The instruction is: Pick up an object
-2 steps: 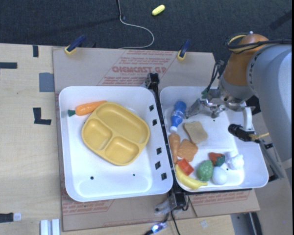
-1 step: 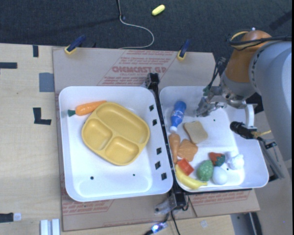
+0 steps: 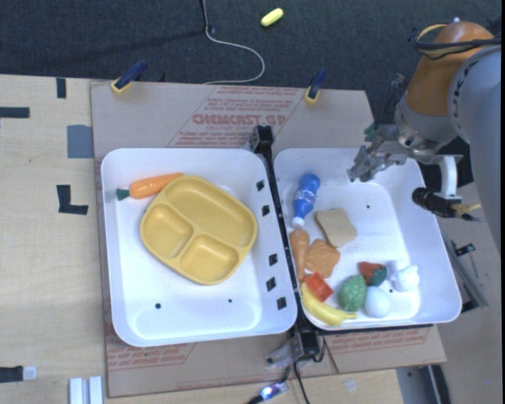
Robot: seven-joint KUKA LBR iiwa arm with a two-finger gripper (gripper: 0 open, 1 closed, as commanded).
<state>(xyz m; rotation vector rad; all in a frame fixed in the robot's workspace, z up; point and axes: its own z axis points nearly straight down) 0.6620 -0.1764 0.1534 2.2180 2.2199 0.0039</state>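
Note:
The right bin (image 3: 421,225) holds a blue and white bottle (image 3: 304,196), a tan bread slice (image 3: 335,226), an orange piece (image 3: 321,257), a banana (image 3: 324,310), a green vegetable (image 3: 352,293), a red piece (image 3: 371,270) and white items (image 3: 379,301). My gripper (image 3: 362,168) hangs over the bin's back right part, above bare floor to the right of the bottle. Nothing shows between its fingers.
In the left bin (image 3: 126,310) a yellow divided plate (image 3: 199,228) lies beside a carrot (image 3: 154,185) at the back. A yellow object (image 3: 272,17) and a cable lie on the dark mat behind the bins. Clamps hold the cardboard base.

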